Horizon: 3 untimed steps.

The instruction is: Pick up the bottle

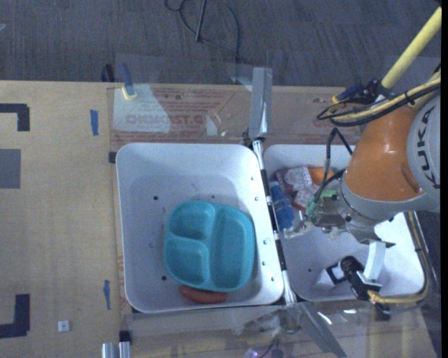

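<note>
Arm [392, 168], grey with an orange band, sits highest and reaches in from the right over the right bin [308, 264]. Pincer [311, 218] is low in that bin, near its left wall. It is hidden under the wrist, so clenched or released cannot be told, and nothing is seen held.

Bottle [283, 210] is blue and lies in the right bin along the left wall, just beside the pincer on its left. Whether they touch is unclear. A red-and-white packet [297, 178] lies toward the bin's back edge, with a small orange item [318, 173] next to it, partly covered by the arm.

Left bin [140, 182] is white and shallow. It holds a teal divided plate [210, 245] toward its front right. An orange-red sausage-shaped item [204, 295] lies at the front wall, partly under the plate's edge.

Desk [56, 231] is pale wood. It has black tape marks [17, 115] near the left edge and blue tape strips [94, 122] just left of the left bin. A printed cardboard sheet [182, 112] lies flat behind the left bin. A metal upright [260, 105] stands at the back, between the bins.

Floor [84, 35] beyond the desk's back edge is dark grey carpet, with black cables [203, 21] lying on it.
</note>
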{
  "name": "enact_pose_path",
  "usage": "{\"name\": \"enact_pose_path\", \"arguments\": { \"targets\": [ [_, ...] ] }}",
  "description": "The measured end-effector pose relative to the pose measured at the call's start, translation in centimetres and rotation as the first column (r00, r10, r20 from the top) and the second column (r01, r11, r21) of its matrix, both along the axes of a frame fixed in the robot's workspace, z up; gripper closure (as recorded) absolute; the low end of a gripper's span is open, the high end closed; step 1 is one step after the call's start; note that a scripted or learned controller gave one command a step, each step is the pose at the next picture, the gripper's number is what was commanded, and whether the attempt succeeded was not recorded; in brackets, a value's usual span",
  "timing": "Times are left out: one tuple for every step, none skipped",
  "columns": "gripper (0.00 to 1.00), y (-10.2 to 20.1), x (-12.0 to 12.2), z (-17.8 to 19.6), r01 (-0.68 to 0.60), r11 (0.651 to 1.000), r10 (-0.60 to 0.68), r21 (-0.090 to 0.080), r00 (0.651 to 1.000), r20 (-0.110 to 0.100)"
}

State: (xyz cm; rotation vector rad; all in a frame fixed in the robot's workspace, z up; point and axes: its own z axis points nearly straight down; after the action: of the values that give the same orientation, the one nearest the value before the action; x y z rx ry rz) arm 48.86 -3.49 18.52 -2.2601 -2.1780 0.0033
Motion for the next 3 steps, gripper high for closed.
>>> {"name": "enact_pose_path", "arguments": {
  "targets": [
    [0.0, -4.8, 6.6, -0.2, 0.13, 0.991, -0.13, -0.001, 0.991, 0.003],
    [0.0, -8.4, 11.8, -9.3, 0.116, 0.993, -0.116, -0.001, 0.993, 0.002],
    [0.0, -13.5, 14.3, -9.8, -0.04, 0.999, 0.04, 0.005, 0.999, 0.003]
  ]
}}
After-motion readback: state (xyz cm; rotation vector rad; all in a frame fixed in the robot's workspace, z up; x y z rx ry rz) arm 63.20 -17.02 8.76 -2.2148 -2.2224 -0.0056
